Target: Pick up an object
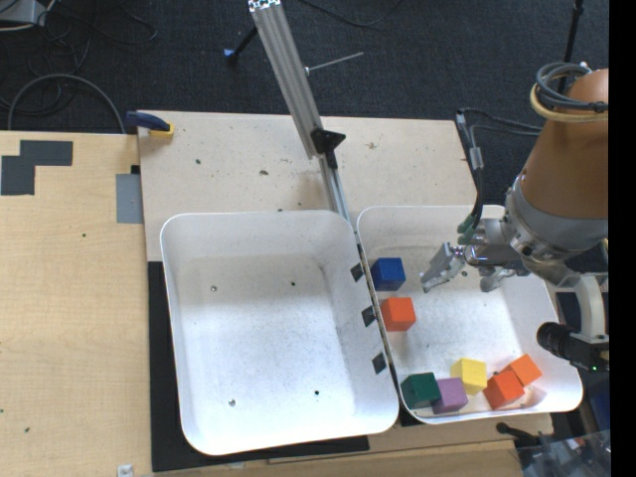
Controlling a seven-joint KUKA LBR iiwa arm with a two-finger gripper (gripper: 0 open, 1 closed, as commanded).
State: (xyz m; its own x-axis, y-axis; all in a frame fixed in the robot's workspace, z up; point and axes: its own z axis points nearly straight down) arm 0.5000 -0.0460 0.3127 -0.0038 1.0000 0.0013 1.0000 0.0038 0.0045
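Two white bins sit side by side on the surface: the left bin (258, 336) at lower centre and the right bin (467, 311) at lower right. The pincer (449, 266) hangs over the right bin, fingers spread, gripping nothing. Seven blocks lie there: three orange blocks (398, 313), one blue block (388, 272), one green block (420, 390), one purple block (449, 395), one yellow block (471, 373).

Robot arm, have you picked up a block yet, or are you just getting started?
Nothing looks picked up yet. The gripper hangs over the right bin with no block between its fingers. It sits closest to the blue cube and the orange cube. The green, purple, yellow and other orange blocks lie at the bin's near edge. Reaching down, gripping one and lifting it are all left.
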